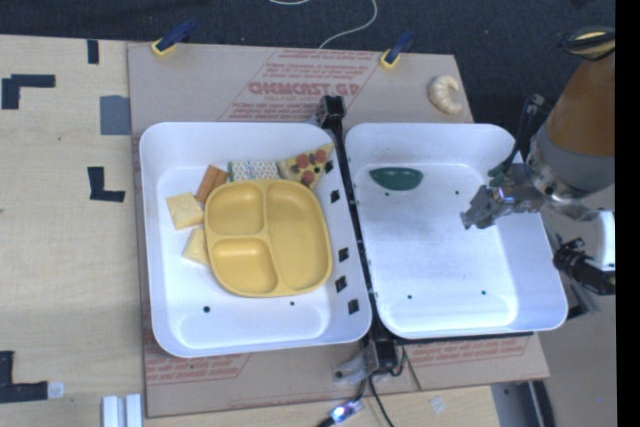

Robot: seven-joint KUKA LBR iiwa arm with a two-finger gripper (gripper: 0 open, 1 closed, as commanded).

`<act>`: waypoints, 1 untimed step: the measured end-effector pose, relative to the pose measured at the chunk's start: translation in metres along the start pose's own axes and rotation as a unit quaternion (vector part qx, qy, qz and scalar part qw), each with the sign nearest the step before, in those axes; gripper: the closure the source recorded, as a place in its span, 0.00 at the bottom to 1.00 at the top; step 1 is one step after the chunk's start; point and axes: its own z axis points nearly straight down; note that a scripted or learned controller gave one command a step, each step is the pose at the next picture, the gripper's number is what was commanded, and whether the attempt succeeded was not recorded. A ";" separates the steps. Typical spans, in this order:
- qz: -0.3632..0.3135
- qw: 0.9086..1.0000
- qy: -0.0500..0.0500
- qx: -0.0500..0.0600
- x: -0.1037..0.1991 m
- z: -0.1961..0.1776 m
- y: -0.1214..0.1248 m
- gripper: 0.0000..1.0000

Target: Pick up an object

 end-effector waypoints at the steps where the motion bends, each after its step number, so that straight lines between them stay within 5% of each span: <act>1: 0.000 1.000 0.000 -0.001 0.037 -0.011 0.044 1.00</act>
